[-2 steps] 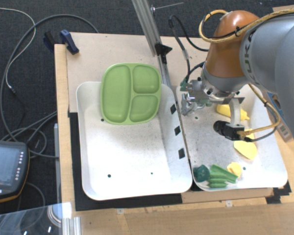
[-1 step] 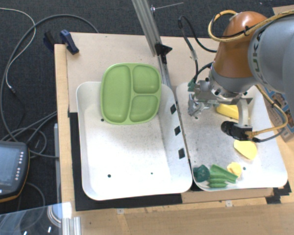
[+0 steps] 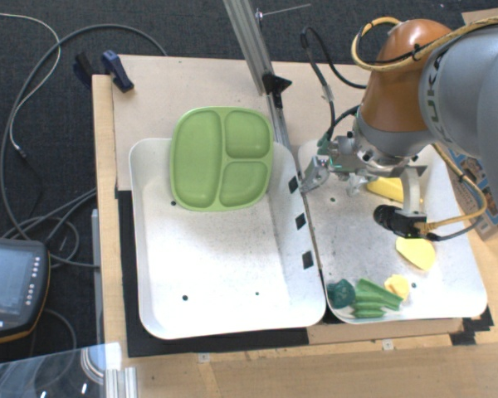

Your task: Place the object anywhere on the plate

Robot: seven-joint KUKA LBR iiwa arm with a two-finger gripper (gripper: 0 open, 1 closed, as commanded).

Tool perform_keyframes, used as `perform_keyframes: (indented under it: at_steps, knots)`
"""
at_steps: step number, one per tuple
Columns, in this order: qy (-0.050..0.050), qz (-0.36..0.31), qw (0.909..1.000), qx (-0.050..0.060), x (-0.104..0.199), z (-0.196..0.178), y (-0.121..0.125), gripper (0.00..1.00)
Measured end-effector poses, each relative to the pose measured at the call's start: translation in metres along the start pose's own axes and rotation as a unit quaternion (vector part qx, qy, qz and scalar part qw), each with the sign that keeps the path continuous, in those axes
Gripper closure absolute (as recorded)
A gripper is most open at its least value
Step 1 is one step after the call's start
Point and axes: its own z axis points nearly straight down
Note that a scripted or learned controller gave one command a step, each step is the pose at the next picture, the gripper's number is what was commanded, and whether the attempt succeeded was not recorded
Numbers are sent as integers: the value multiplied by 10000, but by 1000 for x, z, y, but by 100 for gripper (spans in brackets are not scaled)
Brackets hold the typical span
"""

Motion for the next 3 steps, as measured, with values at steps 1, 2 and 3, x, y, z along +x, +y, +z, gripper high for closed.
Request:
perform_keyframes:
  at_steps: [1, 2, 3]
  knots:
    - [11, -37, 10000, 11, 65, 0, -25, 0]
    - [4, -10, 10000, -8, 61, -11, -23, 100]
    - [-4, -14, 10000, -76, 77, -180, 29, 100]
